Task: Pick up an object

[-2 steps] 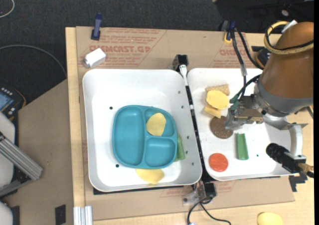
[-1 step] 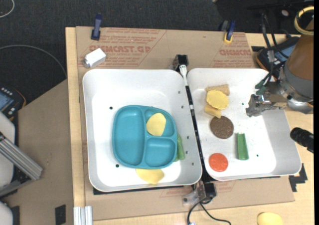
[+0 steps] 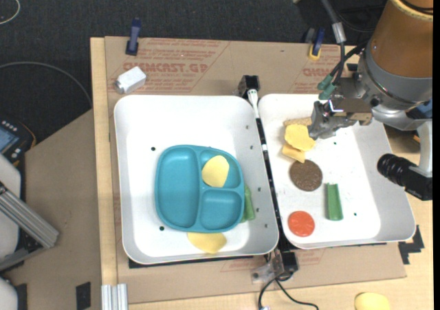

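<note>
- The hand (image 3: 320,130) hangs low over the right bin (image 3: 385,226), at that bin's 11 o'clock; whether it is released or clenched I cannot tell.
- Just below it lies a yellow wedge (image 3: 298,142), pale, flat-faced, cheese-like.
- At the wedge's 6 o'clock sits a brown disc (image 3: 306,175).
- A teal plate (image 3: 185,192) fills the left bin (image 3: 137,164).

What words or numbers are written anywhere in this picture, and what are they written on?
"CAST" with unclear letters before and after it: red print on the brown cardboard sheet under the two bins, at its far left part.
A second red print on the same cardboard, far right near the grey two-finger gripper: too blurred to read.
The teal divided plastic plate and the shallow white left bin bear no writing that I can see.
</note>
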`<state>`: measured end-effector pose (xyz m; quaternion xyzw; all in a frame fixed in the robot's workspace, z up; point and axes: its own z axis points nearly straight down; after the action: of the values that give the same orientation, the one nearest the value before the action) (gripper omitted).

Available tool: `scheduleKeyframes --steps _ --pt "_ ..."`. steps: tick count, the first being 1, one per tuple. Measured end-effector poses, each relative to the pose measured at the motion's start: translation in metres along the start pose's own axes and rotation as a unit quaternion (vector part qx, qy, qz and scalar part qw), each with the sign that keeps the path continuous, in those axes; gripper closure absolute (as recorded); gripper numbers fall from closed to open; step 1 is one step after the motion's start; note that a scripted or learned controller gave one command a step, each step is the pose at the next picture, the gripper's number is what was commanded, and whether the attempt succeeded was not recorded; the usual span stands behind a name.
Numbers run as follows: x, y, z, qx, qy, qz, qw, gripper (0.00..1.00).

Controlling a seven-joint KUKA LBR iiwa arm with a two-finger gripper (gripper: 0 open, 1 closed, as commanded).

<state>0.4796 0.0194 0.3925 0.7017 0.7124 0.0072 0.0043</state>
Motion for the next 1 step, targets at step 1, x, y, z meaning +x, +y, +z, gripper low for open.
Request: scheduleKeyframes --steps 1 --pt "-0.0785 0.0016 0.0786 0.012 -0.002 0.011 0.9999 1.00"
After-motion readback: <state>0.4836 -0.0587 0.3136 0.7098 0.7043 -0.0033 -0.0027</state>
